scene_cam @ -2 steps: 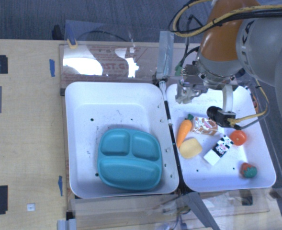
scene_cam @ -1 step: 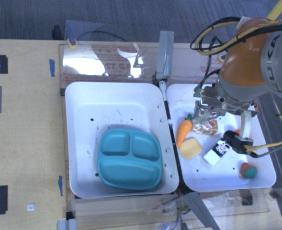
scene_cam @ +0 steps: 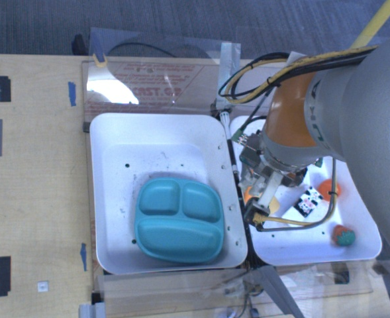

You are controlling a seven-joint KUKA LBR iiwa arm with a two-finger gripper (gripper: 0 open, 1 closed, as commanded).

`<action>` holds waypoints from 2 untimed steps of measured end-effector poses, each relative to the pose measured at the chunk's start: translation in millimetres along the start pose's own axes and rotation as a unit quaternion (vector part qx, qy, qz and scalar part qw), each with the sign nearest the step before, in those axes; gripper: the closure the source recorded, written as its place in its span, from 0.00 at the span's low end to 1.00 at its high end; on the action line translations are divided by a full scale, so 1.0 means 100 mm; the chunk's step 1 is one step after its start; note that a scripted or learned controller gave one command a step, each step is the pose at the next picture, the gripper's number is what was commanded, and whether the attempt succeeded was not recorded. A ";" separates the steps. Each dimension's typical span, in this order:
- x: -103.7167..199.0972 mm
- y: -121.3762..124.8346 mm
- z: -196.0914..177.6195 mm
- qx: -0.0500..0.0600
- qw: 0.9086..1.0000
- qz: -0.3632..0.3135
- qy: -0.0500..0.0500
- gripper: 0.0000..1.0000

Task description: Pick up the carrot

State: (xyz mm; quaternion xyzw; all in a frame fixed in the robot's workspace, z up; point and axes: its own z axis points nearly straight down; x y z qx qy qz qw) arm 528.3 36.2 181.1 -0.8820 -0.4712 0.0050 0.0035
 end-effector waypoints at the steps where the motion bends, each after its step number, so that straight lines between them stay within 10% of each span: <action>1: -0.93 0.16 -1.15 -0.005 0.990 -0.139 0.001 1.00; 2: -0.34 -0.11 -0.90 -0.001 0.976 -0.217 0.000 1.00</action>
